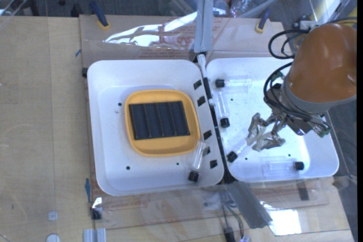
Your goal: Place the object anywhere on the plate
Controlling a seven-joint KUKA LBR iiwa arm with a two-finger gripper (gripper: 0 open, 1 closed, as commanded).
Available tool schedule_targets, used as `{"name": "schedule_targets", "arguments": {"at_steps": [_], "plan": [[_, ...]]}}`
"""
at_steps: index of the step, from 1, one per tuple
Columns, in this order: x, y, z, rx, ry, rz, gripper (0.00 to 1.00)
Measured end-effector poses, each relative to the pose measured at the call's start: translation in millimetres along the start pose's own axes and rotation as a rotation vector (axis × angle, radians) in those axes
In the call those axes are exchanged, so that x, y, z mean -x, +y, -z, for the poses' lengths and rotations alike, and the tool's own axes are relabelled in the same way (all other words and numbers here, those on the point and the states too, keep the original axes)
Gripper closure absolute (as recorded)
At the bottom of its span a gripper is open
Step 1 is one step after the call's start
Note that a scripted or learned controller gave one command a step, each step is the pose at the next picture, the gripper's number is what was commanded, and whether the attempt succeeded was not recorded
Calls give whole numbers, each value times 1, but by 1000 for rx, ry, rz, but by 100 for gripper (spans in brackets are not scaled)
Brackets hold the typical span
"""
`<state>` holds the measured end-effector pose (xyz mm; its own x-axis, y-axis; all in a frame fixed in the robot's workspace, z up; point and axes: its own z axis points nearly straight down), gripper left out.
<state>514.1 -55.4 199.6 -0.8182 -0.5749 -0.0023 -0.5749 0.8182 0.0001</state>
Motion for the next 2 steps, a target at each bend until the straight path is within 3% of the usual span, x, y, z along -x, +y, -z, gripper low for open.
{"name": "schedule_targets", "arguments": {"at_steps": [1, 2], "plan": [[0, 0, 0, 0, 0, 0, 0], [2, 0, 10, -3, -6, -1, 100]]}}
